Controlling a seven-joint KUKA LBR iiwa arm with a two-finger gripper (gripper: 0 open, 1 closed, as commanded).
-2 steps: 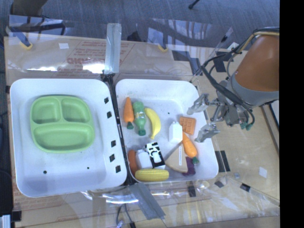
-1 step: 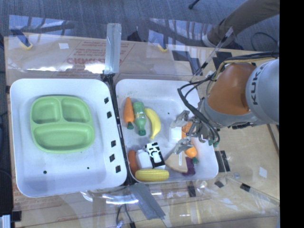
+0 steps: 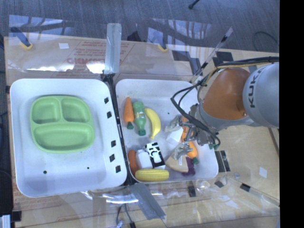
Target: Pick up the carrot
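The carrot lies at the left edge of the right bin, beside a green bottle. Our gripper hangs far right over other toys; we cannot tell its state. We judge we are approaching: next, travel left to the carrot.

The claw is largely masked by the arm's wrist, so its fingers cannot be made out. Small orange and purple items beneath it are partly covered and cannot be identified.
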